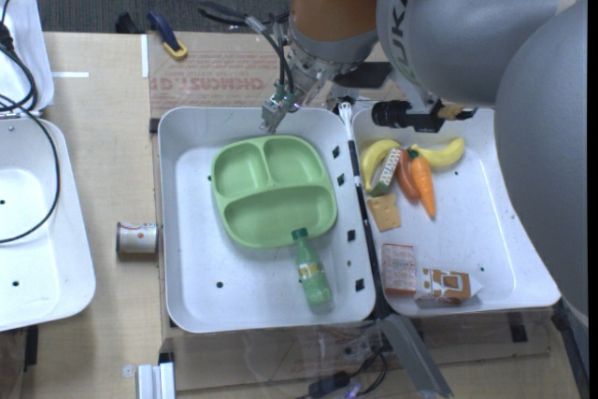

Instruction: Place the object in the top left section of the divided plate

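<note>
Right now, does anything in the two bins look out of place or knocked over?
Yes. The green bottle lies on its side in the left bin, its cap end overlapping the near rim of the green divided plate. In the right bin, the small carton also lies flat. Nothing looks spilled.

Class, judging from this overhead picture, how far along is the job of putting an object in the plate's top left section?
Done: nothing visible; the green divided plate holds no object in its top left section. In hand: the tool hovers at the left bin's far rim. Left: placing an object there.
</note>
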Controlling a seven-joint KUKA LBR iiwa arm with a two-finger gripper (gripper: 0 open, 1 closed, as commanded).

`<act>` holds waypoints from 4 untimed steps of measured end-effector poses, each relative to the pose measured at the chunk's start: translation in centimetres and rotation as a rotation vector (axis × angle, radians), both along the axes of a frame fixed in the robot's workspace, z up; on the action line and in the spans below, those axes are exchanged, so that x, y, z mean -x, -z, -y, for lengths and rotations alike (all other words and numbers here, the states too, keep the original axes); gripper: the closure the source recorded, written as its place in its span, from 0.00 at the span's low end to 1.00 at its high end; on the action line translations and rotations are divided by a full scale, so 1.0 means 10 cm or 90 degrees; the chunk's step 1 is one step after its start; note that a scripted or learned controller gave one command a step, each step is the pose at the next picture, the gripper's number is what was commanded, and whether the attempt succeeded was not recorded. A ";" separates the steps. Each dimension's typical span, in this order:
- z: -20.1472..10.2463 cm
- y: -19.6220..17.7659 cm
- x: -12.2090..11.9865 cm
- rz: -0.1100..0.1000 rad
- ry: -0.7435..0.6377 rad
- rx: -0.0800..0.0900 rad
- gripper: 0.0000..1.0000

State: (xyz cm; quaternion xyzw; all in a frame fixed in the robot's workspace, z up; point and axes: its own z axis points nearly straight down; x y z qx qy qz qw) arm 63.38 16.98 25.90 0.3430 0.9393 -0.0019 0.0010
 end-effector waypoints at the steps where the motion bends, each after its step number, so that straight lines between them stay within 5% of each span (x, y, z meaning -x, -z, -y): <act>1: 0.00 -0.07 -0.01 0.000 0.000 0.000 1.00; 2: -0.14 0.82 0.31 -0.002 -0.058 -0.002 1.00; 3: -0.29 -0.21 0.47 -0.001 -0.017 -0.002 1.00; 4: -0.28 -0.28 0.46 -0.002 -0.018 0.000 1.00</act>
